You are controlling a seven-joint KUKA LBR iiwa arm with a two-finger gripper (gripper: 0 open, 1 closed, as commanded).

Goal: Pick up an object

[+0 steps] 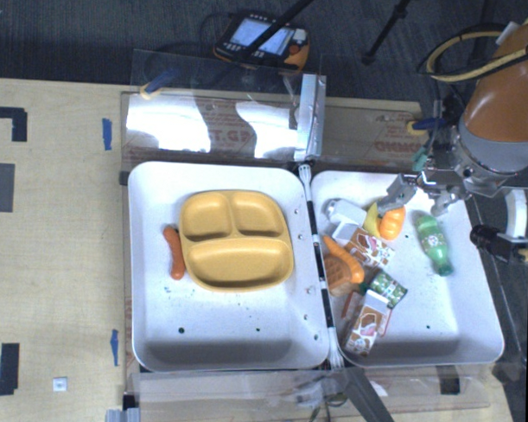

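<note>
Gripper (425,192) hangs with fingers spread and nothing between them, over the right bin (467,330). Just below it lie one green bottle (434,244) and one orange fruit (390,223); farther off, two cartons. Beyond, the left bin (149,271) holds one yellow tray (235,239) and one sausage (174,251).

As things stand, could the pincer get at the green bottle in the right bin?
Probably yes. The green bottle lies apart from the other items, with bare bin floor around it, and the pincer hangs just above it.
</note>
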